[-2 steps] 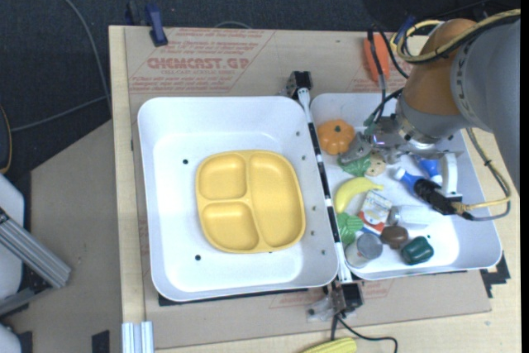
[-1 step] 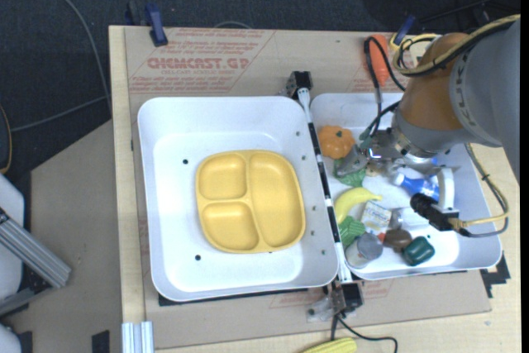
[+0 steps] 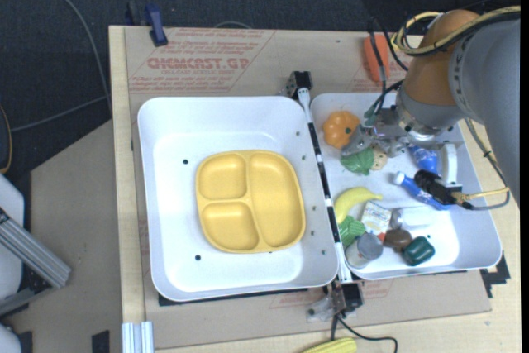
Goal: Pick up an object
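A black clamp (image 3: 343, 298) sits at the near edge of the surface (image 3: 124, 178), where the two bins meet. In the near corner of the right bin (image 3: 483, 248) lie a grey cup (image 3: 364, 249), a brown piece (image 3: 397, 238) and a dark green block (image 3: 417, 250), close together. Just behind them are a white packet (image 3: 377, 216), its print too small to read, and a yellow banana (image 3: 355, 197). A blue pen (image 3: 416, 183) lies further back. The gripper (image 3: 374, 146) hangs over the far part of this bin, right at a crumpled, leafy green lump (image 3: 357, 162), with an orange fruit (image 3: 339, 128) just beyond. Whether the gripper is open or closed cannot be told. The left bin (image 3: 150, 124) holds a yellow divided plate (image 3: 248, 201). On the far side of the surface, red letters read "CHEMCAST GP" (image 3: 198, 62), and a blue clip (image 3: 154, 25) grips the far edge.
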